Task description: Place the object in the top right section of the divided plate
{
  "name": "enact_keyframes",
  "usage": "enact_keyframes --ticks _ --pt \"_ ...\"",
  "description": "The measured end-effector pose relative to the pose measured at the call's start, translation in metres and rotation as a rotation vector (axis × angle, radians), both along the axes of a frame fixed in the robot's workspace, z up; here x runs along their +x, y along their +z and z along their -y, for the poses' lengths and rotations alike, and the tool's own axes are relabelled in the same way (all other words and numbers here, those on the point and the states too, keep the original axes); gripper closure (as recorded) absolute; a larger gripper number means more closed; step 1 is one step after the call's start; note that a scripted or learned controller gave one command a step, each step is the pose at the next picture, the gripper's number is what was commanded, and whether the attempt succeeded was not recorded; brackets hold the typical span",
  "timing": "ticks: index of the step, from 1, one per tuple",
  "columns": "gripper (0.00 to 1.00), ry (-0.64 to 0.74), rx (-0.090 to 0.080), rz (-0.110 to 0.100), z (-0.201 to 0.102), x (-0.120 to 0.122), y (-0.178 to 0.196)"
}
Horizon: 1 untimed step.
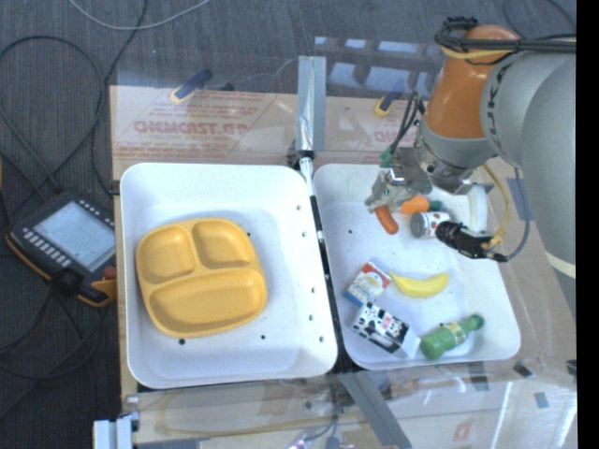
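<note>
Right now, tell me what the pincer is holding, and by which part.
It cannot be told. The pincer is low in the right white bin right by a small orange carrot-shaped toy, but no firm hold shows.

Arm over right bin, plate in left bin.

Yellow divided plate (199, 275) lies in left white bin (150, 363), all three sections bare. Gripper (387, 193) is low over the far part of right white bin (505, 340), with an orange carrot-like piece (386, 219) just beneath it; contact cannot be told. Near it a small can (429, 224). Nearer the camera: banana (419, 283), small carton (369, 282), black-and-white patterned box (381, 326), green bottle (449, 336). Handheld pendant (64, 244) lies left of the worktop.
</note>
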<state>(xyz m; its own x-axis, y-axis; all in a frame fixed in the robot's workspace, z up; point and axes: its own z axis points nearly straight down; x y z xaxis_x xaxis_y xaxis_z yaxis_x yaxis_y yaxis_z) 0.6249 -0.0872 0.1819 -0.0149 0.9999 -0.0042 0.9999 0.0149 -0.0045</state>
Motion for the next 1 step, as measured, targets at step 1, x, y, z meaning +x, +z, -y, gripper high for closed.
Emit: enact_keyframes --ticks 1 --pt "1.0 0.069 0.005 -0.001 -0.0452 -0.0762 -0.0006"
